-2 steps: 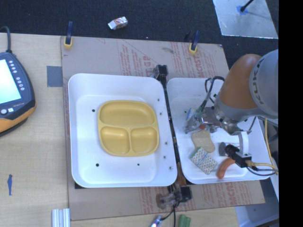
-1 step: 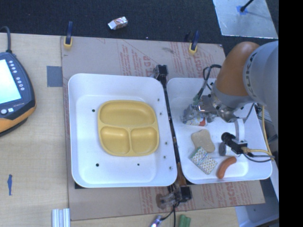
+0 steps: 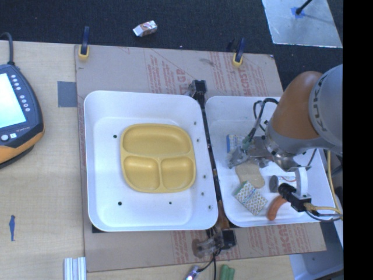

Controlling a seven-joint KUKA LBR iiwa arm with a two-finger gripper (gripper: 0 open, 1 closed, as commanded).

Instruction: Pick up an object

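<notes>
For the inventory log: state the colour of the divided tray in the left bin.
Yellow: the divided tray, seen in the camera view.

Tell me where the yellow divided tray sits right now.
The yellow divided tray lies flat in the middle of the left white bin, across the bins' shared edge from the right bin where the arm reaches in.

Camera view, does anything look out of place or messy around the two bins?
Yes: a small crumpled silver wrapper lies on the dark floor beyond the bench, away from both bins. The yellow three-compartment plastic tray sits squarely in the left white bin.
</notes>
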